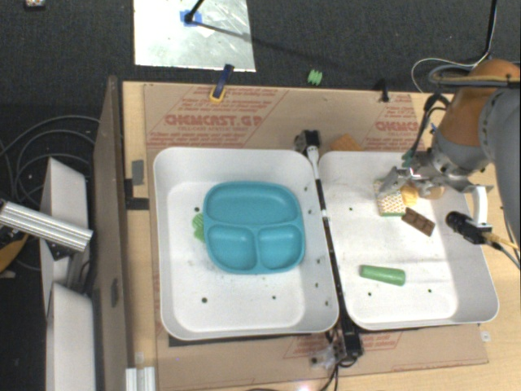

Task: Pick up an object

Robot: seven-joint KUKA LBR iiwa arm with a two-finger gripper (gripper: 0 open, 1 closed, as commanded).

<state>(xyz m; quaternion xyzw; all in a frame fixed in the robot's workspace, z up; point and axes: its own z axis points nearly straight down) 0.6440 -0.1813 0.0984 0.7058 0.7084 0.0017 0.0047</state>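
Observation:
In the right bin (472,300), a tan block with a green patterned face (391,202) lies near the far side. A small yellow piece (409,194) sits right beside it. A brown bar (419,221) lies just to their right, and a green cylinder (383,274) rests nearer the front. My gripper (404,179) hangs low over the far right part of this bin, directly above the tan block and the yellow piece. Whether it touches either of them I cannot tell.
The left bin (175,300) holds a blue divided plate (252,226) with a small green item (198,225) poking out at its left edge. A black divider rail (321,210) runs between the bins. The arm's black cable part (466,226) overhangs the right bin's right rim.

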